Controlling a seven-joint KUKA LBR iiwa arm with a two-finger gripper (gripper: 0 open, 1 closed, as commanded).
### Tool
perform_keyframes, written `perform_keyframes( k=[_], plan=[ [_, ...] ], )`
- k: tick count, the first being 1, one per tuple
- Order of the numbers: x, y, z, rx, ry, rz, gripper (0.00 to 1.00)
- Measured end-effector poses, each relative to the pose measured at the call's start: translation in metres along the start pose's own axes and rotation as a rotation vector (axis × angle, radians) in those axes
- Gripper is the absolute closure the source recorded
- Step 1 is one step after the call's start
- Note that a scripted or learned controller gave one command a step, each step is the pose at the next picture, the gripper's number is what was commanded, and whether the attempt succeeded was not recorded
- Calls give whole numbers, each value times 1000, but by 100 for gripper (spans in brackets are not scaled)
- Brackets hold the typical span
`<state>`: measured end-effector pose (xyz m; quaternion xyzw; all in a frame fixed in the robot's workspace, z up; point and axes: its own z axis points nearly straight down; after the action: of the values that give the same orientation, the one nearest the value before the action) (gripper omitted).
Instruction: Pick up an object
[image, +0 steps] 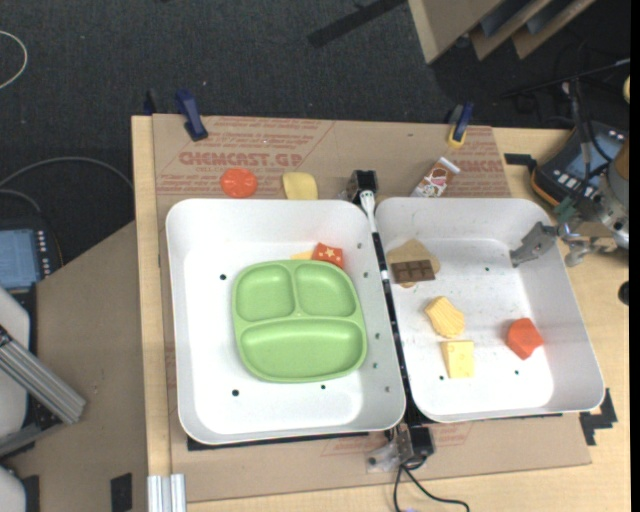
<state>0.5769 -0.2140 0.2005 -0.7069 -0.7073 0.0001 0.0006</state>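
one camera — fixed overhead | slanted down | both bins (190, 400)

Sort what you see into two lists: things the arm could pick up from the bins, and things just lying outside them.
In the bins:
orange-red block
yellow wedge
yellow cube
brown piece
red piece
green divided plate

Lying outside:
orange disc
yellow lump
wrapper

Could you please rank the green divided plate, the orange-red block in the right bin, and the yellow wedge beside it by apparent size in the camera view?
1. green divided plate, by far the largest.
2. orange-red block and yellow wedge: too alike to rank.
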Motion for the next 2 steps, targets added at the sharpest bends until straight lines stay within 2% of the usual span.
perform_keyframes(
  k=[1,2],
  plan=[
    [-4,-35,118,3,13,-3,0],
    [27,-85,116,5,4,2,0]
  ],
)
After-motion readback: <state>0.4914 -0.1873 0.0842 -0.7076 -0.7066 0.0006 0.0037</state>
